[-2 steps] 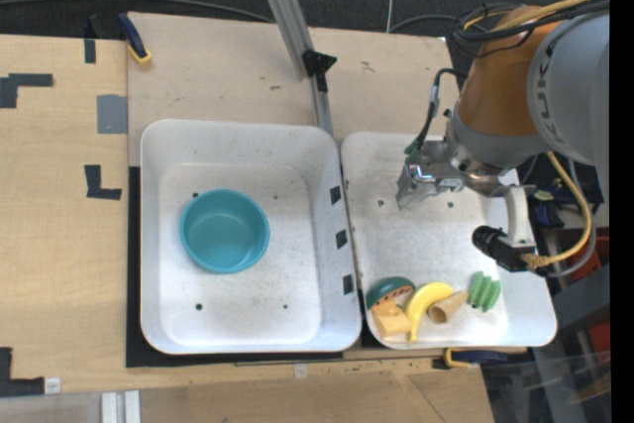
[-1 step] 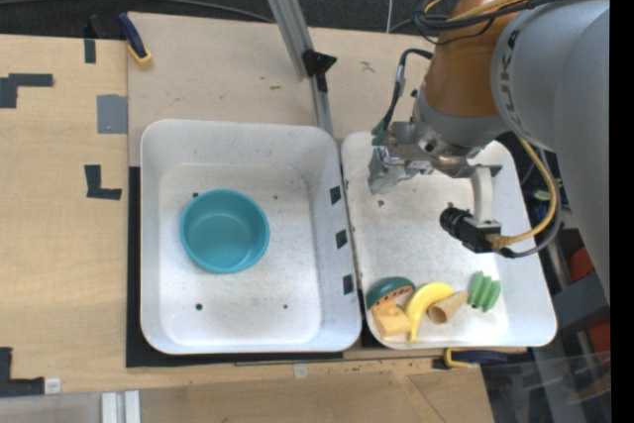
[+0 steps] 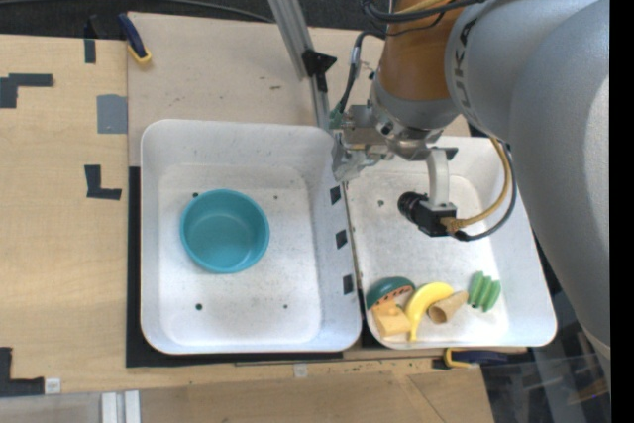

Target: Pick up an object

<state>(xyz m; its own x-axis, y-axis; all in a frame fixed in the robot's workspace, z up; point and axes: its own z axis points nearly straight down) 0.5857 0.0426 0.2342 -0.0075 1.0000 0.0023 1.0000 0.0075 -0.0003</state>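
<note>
Banana (image 3: 429, 298) lies in a white bin (image 3: 515, 312) on the pale wooden bench (image 3: 59, 213), the hand (image 3: 349, 152) well apart, its opening unclear

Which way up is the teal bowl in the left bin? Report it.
Upright. The teal bowl sits on the floor of the left bin with its open mouth facing up, and its inside is empty.

Bright even overhead light, soft faint shadows, mild glare on the white bins (image 3: 163, 154), sharp focus, slightly grainy
</note>
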